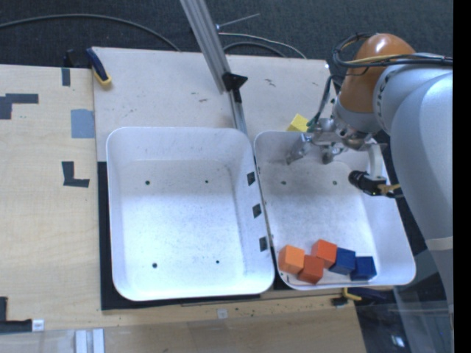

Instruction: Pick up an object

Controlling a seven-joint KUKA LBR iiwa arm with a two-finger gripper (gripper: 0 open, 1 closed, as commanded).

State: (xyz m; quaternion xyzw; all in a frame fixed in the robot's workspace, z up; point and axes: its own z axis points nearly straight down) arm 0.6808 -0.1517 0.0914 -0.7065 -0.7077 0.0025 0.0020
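Blocks [326, 260] lie nearest the camera, bunched in the near corner of the right bin [383, 226]: three orange and two blue, touching or just beside one another. Any one of them would serve as the object to pick; none is lifted.

Landmark for all positions below: the right bin.

- Left bin [184, 212] sits just beside it, the two rims touching along the shared edge. Small dark clips are seen on that edge, judged to hold the bins together.
- Gripper [313, 151] hangs over the far end of the right bin, well apart from the blocks at the near end. Whether it is spread or pressed together I cannot tell; the view is too small and cluttered there. Nothing is seen pinched in it.
- Yellow piece [298, 123] lies just beyond the far rim, near the gripper. It is outside the bin; whether it touches the gripper cannot be told.
- Metal rail [210, 43] runs slantwise from beyond the far rim toward the seam between the bins.
- Arm [412, 123] reaches in over the bin's right rim.

Judgement: the pick is not yet made. The blocks' tight clustering against the near wall is likely to hinder a clean grasp.
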